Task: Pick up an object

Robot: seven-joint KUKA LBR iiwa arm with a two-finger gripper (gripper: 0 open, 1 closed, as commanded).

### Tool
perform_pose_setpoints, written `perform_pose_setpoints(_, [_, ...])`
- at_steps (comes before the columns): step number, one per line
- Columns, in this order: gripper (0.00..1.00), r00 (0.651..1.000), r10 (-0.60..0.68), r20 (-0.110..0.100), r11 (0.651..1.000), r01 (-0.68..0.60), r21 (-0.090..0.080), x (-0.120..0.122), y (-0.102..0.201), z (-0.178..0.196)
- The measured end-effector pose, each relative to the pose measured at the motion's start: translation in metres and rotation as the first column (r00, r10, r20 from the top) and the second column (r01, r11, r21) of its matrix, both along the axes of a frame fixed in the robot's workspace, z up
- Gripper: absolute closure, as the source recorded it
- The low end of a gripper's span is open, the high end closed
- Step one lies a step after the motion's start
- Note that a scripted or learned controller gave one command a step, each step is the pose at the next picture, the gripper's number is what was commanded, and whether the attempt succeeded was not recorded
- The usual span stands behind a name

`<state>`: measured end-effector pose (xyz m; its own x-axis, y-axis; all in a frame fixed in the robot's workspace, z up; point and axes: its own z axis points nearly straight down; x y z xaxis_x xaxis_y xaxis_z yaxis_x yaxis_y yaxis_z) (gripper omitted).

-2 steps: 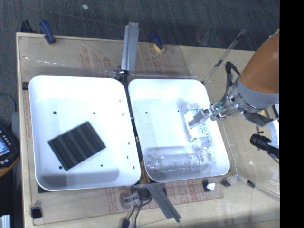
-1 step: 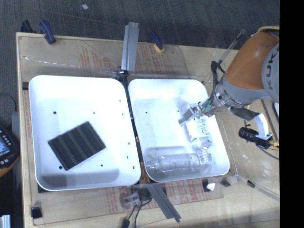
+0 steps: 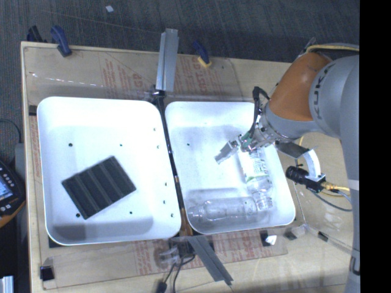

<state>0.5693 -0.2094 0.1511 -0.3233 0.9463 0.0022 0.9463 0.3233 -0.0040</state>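
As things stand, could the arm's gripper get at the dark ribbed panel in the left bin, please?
Probably yes: the ribbed panel lies flat and alone, uncovered. The gripper hangs over the right bin, so it must cross the divide.

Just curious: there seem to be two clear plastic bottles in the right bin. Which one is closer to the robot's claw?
The smaller clear bottle, directly beneath the gripper; the larger bottle lies along the bin's near wall.

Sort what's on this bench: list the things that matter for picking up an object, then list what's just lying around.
Matters for the pick:
- gripper, over the right bin
- clear plastic bottle lying along that bin's near wall
- second clear bottle under the wrist
- dark ribbed panel in the left bin

Lying around:
- blue clamps on the bench's far edge
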Motion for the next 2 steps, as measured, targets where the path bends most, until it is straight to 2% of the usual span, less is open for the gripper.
perform_pose_setpoints(1, [0.00, 1.000, 0.028, 0.001, 1.000, -0.028, 0.001, 0.004, 0.001, -0.010])
perform_pose_setpoints(2, [0.00, 0.986, -0.166, -0.001, 0.986, 0.166, 0.000, -0.022, -0.002, 0.021])
